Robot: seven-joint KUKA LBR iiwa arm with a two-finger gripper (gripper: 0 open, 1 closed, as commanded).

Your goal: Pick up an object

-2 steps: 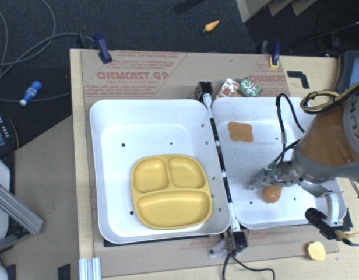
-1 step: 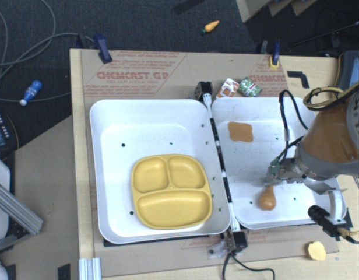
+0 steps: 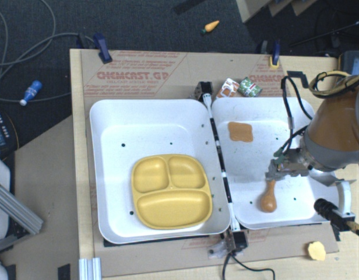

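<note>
Yellow divided plate (image 3: 171,191) lies in the left bin (image 3: 109,121), toward its front edge. In the right bin (image 3: 255,214), a brown wooden-looking pestle-shaped object (image 3: 268,198) lies near the front edge, its narrow upper end right under the gripper (image 3: 286,168); I cannot tell the gripper's state or whether it grips the object. A flat tan piece (image 3: 240,132) rests near that bin's back left corner

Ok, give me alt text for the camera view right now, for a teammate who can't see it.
The gripper sits low in the right bin, right at the top of a brown drumstick-shaped toy, with a flat brown piece nearer the bin's far wall. The left bin holds a yellow divided plate.
</note>
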